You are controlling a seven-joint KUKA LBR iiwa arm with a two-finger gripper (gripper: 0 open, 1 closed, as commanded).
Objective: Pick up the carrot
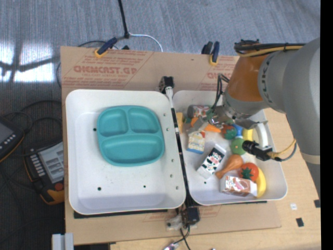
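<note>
Even bright overhead light, window glare on floor, slightly soft focus

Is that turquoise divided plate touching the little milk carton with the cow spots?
Apart. The camera view shows the turquoise plate in the left bin and the carton in the right bin, with both bins' rims between them.
</note>
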